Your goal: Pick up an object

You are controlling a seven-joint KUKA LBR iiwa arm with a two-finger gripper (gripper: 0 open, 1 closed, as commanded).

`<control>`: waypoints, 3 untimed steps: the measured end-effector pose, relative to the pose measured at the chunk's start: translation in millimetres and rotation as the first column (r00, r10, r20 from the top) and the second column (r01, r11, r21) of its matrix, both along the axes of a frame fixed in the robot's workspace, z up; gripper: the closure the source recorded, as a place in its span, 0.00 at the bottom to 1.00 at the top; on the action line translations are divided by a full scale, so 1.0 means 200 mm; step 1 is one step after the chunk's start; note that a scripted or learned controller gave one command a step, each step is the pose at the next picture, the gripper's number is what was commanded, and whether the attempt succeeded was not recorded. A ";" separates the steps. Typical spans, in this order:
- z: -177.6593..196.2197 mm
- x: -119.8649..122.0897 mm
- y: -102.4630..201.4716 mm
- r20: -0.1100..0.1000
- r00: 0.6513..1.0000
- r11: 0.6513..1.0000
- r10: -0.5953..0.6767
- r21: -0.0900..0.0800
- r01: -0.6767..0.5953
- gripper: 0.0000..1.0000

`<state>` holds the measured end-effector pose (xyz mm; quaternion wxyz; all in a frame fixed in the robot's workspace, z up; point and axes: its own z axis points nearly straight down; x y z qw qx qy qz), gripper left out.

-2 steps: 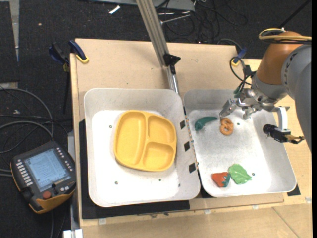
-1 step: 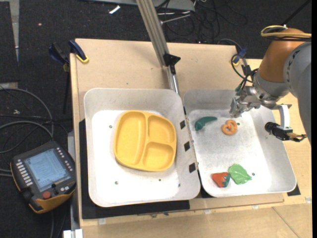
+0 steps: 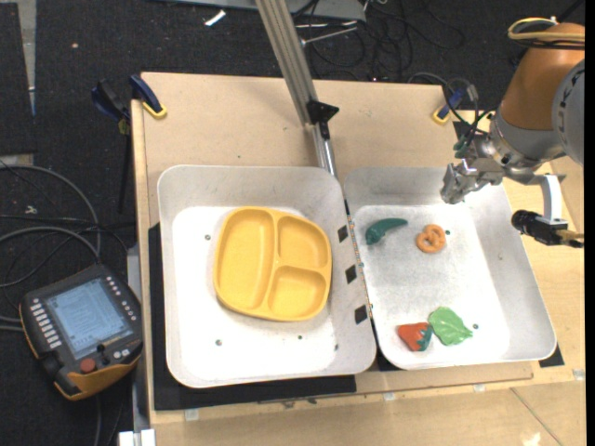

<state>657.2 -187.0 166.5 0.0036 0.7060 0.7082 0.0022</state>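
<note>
Two white bins fill the middle of the frame; the left bin (image 3: 186, 360) holds a yellow tray (image 3: 272, 263) with three compartments. The arm (image 3: 544, 86) enters upper right, its gripper (image 3: 456, 186) over the right bin's (image 3: 521, 333) upper edge; its opening I cannot tell. Inside lie a green leaf (image 3: 451, 326) touching a red piece (image 3: 414, 336) at lower centre, a teal pepper (image 3: 383, 229), and a small orange pretzel (image 3: 430, 239) just right of it.

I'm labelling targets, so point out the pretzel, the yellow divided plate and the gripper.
pretzel (image 3: 429, 239), camera view, on its middle twist.
yellow divided plate (image 3: 244, 254), camera view, on its large left compartment.
gripper (image 3: 455, 187), camera view, at its lower tip.
</note>
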 end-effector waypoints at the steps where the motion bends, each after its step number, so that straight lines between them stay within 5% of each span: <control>1: 0.22 0.01 -0.02 -0.001 1.000 1.000 -0.001 0.000 0.001 1.00; 2: 0.55 0.03 -0.01 0.002 1.000 1.000 0.000 -0.001 0.000 1.00; 3: 0.46 0.02 0.24 -0.009 1.000 1.000 0.004 0.003 -0.004 1.00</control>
